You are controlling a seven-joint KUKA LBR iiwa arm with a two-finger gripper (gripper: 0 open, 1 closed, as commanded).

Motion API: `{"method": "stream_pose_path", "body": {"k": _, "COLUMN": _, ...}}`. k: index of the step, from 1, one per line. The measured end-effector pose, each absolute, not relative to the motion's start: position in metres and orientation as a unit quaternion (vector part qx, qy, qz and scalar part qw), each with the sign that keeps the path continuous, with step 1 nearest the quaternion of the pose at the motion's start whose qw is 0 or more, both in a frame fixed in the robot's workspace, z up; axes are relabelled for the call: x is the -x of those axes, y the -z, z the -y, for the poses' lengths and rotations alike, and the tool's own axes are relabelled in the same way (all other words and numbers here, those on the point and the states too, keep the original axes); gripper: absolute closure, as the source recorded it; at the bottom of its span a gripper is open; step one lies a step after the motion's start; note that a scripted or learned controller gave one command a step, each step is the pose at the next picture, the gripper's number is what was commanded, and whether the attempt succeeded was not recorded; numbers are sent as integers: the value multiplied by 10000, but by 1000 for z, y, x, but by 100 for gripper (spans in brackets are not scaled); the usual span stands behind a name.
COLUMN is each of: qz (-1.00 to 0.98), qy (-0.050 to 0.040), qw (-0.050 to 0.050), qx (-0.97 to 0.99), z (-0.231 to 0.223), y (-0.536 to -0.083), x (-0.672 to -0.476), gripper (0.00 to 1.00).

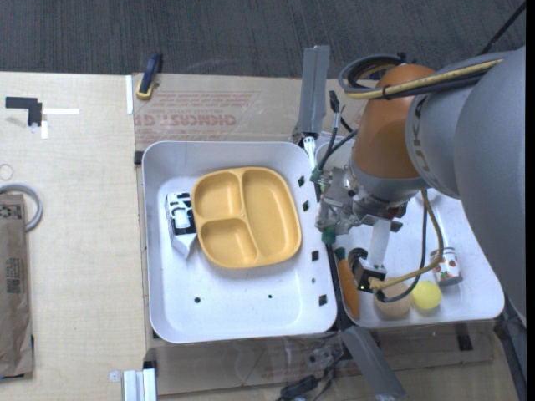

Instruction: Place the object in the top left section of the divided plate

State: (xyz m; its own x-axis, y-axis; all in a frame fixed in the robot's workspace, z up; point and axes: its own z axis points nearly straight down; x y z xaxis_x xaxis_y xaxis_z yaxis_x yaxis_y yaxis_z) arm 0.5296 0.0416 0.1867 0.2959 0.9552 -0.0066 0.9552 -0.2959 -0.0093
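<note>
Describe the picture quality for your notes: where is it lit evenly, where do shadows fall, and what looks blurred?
Camera view: light is even and soft; the left bin is bright white without harsh glare; the divided plate casts only a faint shadow; the arm, close to the lens, looks large and slightly soft; the things under it in the right bin sit partly in its shade.

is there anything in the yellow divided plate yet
No, all three sections of the divided plate show bare yellow, while the yellow ball lies in the right bin near the arm.
</note>
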Motion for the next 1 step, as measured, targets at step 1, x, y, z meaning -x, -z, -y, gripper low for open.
{"method": "stream_pose_path", "body": {"k": 1, "qz": 6091, "qy": -54, "qw": 11, "qx": 7930, "z": -90, "y": -188, "x": -555, "gripper": 100}}
